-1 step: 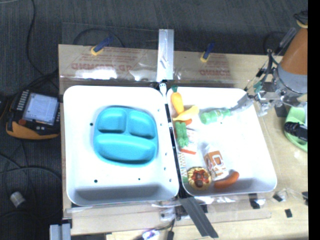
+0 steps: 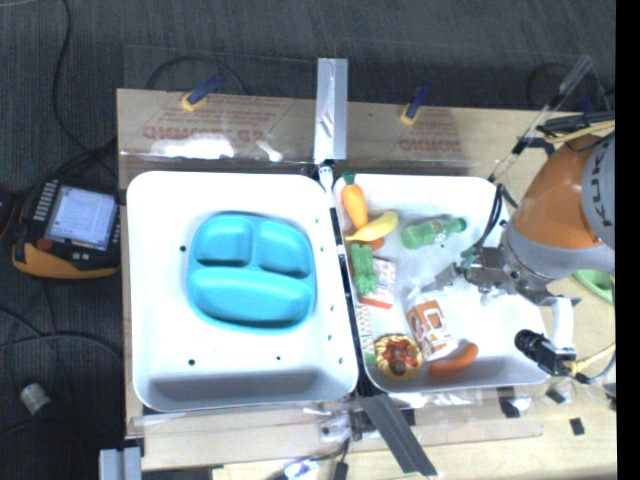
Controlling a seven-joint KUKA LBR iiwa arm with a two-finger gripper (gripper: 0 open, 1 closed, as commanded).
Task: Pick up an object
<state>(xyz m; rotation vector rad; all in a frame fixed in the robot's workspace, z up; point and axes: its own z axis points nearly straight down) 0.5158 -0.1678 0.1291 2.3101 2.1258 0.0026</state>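
Bench: dark carpet surrounds a wooden bench [image 2: 560, 128] bearing two white bins side by side.
Left bin [image 2: 150, 268]: holds a blue compartment tray [image 2: 250, 270], nothing else of note.
Right bin [image 2: 520, 328]: crowded along its left half with an orange carrot [image 2: 353, 205], a yellow banana [image 2: 372, 229], a green bottle [image 2: 432, 231], a green packet [image 2: 363, 268], a brown-and-white carton [image 2: 431, 327], a red sausage [image 2: 452, 360] and a round dark-red toy [image 2: 396, 355].
Arm: enters from the right, orange band above the wrist.
Gripper [image 2: 478, 271]: hangs over the right bin's middle; the wrist hides its tips, so I cannot tell how they stand, and nothing appears held.
Nearest target: probably the carton, lying just below and left of the gripper, its long axis running from upper left to lower right.
Next nearest: the green bottle, up and left, lying roughly crosswise.
Judgement: a short move down-left would centre on the carton, closing across its narrow width.
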